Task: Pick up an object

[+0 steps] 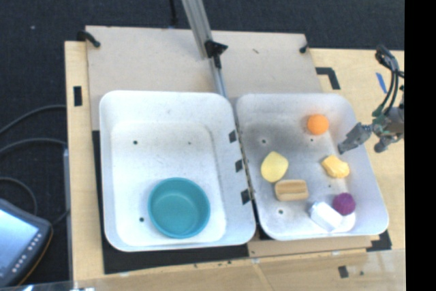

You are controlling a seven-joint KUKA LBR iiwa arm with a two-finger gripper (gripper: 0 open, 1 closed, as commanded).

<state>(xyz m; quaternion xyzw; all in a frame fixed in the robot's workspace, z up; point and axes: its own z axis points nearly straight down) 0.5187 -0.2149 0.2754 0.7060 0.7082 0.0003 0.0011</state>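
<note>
the end effector [368, 135] hovered at the right-hand bin's [272, 112] right rim, near the small yellow object [335, 167], probably its nearest target; whether it was spread or pressed together could not be told. the teal bowl [179, 207] sat lower left, well apart.

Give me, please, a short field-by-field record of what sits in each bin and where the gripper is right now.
left bin: teal bowl, near its front
right bin: orange ball, pale yellow piece, small yellow piece, tan block, purple ball, white object
touching: purple ball and white object lie against each other
gripper: at right bin's right edge, near small yellow piece
held: nothing seen between the fingers
</note>
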